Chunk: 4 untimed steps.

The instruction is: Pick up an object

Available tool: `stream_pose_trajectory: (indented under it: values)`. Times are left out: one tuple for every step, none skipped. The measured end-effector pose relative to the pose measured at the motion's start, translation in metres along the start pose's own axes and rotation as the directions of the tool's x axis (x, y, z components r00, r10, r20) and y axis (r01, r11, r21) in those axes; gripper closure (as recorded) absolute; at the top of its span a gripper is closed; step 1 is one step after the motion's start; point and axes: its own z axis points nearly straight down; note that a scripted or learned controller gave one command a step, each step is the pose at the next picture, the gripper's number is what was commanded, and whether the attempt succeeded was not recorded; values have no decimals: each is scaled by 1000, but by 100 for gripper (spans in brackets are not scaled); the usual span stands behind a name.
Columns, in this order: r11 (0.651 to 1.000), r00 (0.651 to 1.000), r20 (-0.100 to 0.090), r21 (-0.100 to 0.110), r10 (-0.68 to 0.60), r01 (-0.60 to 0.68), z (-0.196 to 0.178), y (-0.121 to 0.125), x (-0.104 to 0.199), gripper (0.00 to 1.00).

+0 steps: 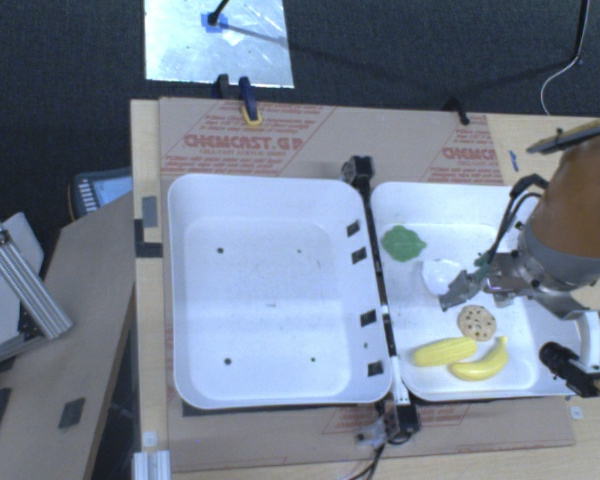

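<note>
From where I stand the arm (pixel 580 218) leans in from the right over the right-hand bin (pixel 420 200), its orange band low above the wrist, and the hand (pixel 460 290) hangs down among the things gathered there; whether it is spread or closed I cannot tell, since the dark metal at its tip blurs into the white floor, and I see nothing caught in it; just beside the tip lies a pale white object (pixel 440 273), hard to make out against the bin, and that looks to me the likeliest target, the hand being closest to it; a green leaf-shaped piece (pixel 404 242) sits a little further toward the back, near the divide between the bins; a round cookie (pixel 476 321) lies just below the hand, and nearer the front edge two yellow bananas (pixel 462 358) rest side by side, close enough perhaps to touch; all the pickable things are crowded into this one bin, which I take to be why the arm works on that side, while the left-hand bin (pixel 185 298) on the worktop (pixel 280 133) would serve as the place to drop a catch; nothing seems lifted yet, so I judge the grasp is yet to be made
</note>
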Motion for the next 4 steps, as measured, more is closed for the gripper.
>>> stream_pose_trajectory:
  values:
    - [1000,1000,6,-18,-2,2,-135,54,-31,0]
    - [1000,1000,-3,-1,-9,9,-138,18,45,0]
    - [1000,1000,0,-2,0,0,-137,19,41,0]
    - [1000,1000,0,-2,0,0,-137,19,41,0]
